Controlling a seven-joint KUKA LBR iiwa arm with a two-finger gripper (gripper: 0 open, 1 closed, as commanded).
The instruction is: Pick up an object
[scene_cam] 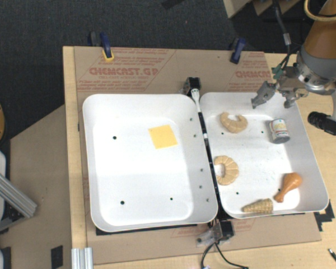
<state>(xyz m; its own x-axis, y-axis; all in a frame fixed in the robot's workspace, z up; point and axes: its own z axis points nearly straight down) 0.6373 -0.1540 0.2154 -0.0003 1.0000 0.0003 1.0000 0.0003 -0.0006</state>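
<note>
Hand (pixel 275 96) open above right bin (pixel 311 175), can (pixel 279 131) near

Bright even overhead light, white bins (pixel 140 217) nearly blown out, soft faint shadows, slightly grainy, mild softness throughout

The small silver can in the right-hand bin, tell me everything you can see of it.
The small silver metal can is a short cylinder with a pale label around its side that has a greenish patch. It lies tipped on its side on the floor of the right white bin, near the far right corner. Nothing touches it; the claw hangs above and beyond it.
</note>
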